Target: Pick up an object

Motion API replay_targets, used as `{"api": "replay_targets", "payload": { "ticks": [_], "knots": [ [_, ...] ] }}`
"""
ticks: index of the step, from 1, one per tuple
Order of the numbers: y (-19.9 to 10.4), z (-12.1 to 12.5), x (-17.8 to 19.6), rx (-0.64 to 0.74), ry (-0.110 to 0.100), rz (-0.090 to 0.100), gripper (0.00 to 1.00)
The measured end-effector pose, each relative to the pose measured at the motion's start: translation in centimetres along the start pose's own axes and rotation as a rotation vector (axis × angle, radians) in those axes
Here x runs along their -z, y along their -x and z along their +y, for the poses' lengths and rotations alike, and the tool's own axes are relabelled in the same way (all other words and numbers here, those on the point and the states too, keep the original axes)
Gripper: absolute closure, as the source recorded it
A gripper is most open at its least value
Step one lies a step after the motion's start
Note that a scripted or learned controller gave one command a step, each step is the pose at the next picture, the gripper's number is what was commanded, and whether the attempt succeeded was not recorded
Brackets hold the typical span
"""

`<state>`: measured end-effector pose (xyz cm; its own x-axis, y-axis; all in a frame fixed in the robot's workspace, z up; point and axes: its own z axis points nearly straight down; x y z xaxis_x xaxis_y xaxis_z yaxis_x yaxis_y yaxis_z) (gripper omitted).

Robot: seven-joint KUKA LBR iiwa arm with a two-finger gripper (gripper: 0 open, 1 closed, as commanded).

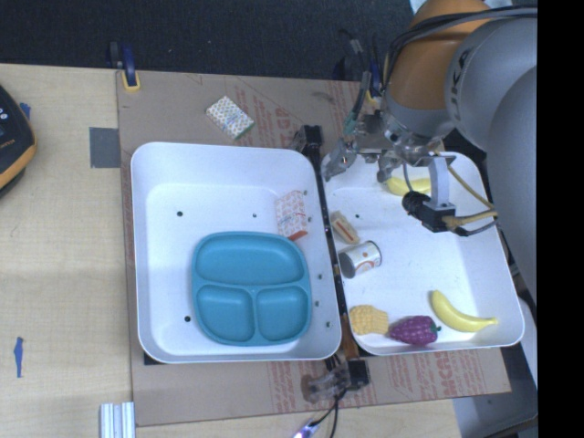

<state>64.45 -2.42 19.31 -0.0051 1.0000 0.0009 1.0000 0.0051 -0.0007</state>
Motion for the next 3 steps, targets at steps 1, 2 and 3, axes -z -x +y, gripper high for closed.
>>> {"api": "replay_targets", "payload": {
  "ticks": [1, 2, 3],
  "knots": [
    [0.1, 0.0, 1.0, 0.004, -0.004, -0.001, 1.0],
    [0.1, 0.0, 0.9, 0.005, -0.004, -0.001, 0.0],
    [0.1, 0.0, 2.0, 0.009, -0.005, -0.001, 1.0]
  ]
}}
